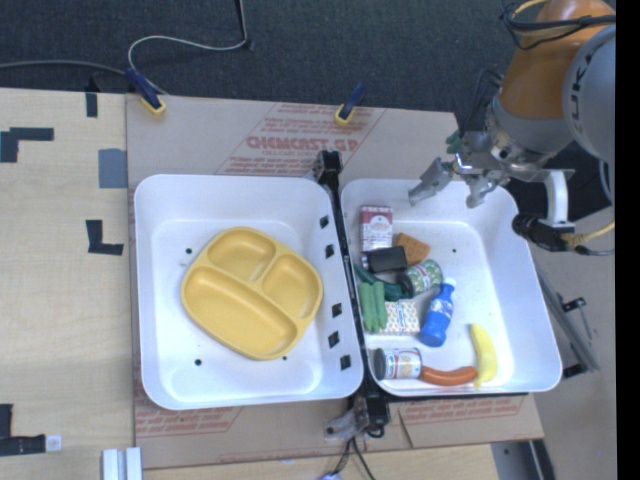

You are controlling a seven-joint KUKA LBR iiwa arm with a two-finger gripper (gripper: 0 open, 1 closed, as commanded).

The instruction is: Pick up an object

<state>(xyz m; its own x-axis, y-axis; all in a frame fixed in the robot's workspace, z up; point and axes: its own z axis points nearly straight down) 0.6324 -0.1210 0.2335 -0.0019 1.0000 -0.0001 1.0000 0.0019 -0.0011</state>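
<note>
Arm: the grey KUKA arm (585,68) with its orange band reaches in from 3 o'clock and ends above the far rim of the right bin.
Gripper: the gripper (452,191) hangs at about 1 o'clock of the right bin, its two fingers spread apart with nothing between them, so it is released.
Right bin: the right bin (520,298) is a shallow white tray that bears all the small objects, clustered along its 9 o'clock side and its 6 o'clock edge.
Red carton: a small red and white carton (376,227) lies at about 11 o'clock in the right bin, the object nearest the gripper yet apart from it.
Orange piece: a small orange-brown item (411,245) sits just at 4 o'clock of the carton.
Black block: a dark block (386,260) lies just below the carton.
Green can: a green-labelled can (422,277) lies on its side beside the black block.
Blue bottle: a blue bottle (438,317) with a white cap lies near the bin's middle.
Green items: green packets (385,308) lie at 9 o'clock of the bottle.
Tin: a tin (398,364) lies on its side at 7 o'clock in the bin.
Sausage: a red-orange sausage shape (449,375) lies along the 6 o'clock edge.
Banana: a yellow banana (484,352) lies at 5 o'clock, its end touching the sausage.
Left bin: the left bin (165,268) holds a yellow divided plate (252,291) at its centre.
</note>
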